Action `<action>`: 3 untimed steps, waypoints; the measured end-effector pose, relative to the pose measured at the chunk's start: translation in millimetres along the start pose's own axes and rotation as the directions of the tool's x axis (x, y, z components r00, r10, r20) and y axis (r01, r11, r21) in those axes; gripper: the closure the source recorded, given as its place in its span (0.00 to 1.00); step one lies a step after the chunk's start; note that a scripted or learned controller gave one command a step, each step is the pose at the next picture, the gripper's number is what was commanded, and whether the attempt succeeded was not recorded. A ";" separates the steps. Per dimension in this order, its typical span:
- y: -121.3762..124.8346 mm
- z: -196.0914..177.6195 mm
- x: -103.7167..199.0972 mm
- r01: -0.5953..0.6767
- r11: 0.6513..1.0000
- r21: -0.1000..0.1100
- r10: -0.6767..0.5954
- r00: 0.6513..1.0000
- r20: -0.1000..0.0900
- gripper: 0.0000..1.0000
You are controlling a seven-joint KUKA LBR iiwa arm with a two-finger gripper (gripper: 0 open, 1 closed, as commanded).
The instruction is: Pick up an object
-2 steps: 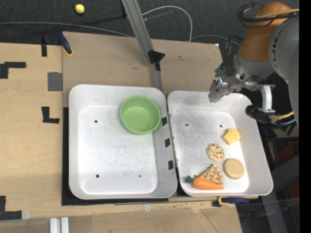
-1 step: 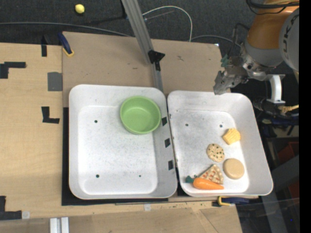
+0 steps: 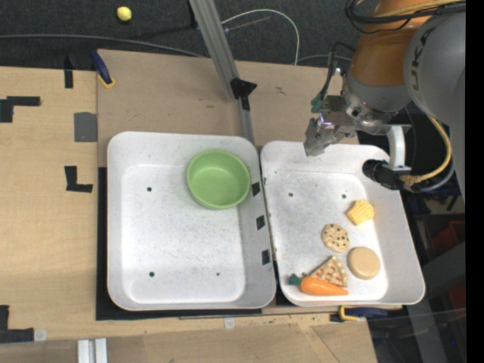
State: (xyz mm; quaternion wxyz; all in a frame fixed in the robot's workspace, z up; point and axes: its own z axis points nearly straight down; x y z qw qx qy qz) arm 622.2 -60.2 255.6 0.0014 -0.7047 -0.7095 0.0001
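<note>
My gripper hangs over the far edge of the right bin, with nothing visible between its fingers. Toy food lies in the near right part of that bin: a yellow corn piece, a round cracker, a tan bun, a pizza slice and an orange carrot. A green bowl stands upright in the far part of the left bin. The gripper is well apart from all of them.
A slanted metal pole rises behind the bins, ending near the divider. A small yellow ball lies on the dark floor at the far left. Blue clamp sits on the bench's back edge.
</note>
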 end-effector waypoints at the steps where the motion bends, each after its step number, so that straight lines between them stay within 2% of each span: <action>1: -18.4 16.0 47.7 -0.001 1.000 0.002 0.001 1.000 0.001 1.00; 2: -39.3 29.7 100.2 0.000 1.000 0.003 0.000 1.000 0.001 1.00; 3: -51.0 26.3 146.2 0.000 1.000 0.001 0.000 1.000 0.000 1.00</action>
